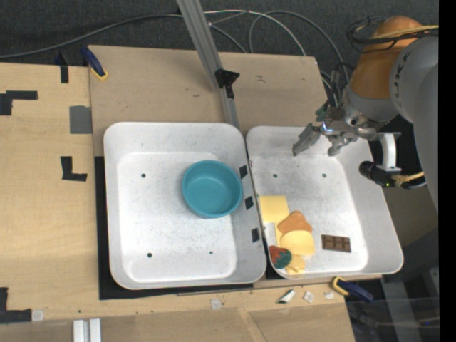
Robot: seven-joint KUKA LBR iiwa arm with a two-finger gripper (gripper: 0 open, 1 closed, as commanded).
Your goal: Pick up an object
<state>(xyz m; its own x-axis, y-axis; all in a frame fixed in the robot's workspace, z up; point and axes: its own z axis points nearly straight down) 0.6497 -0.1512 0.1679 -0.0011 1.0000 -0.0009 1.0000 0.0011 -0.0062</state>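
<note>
Right bin [370,219], near-left corner: pile of foam-like pieces [288,235], prob. light, soft, squashy, best pinched across top orange piece; gripper [318,144] w/ fingers spread, holding nothing, above bin's far edge, well apart.

place: looking like a robotics lab, not anybody's home
bench [43,212]: bare plywood wearing black tape marks
bins: two white bins [128,262] sitting side by side
arm [399,70]: grey KUKA arm reaching in
cables [285,27]: trailing loose across dark carpet
pole [203,41]: metal pole leaning in overhead
clamps [96,64]: blue-and-yellow clamps gripping the board edges
</note>
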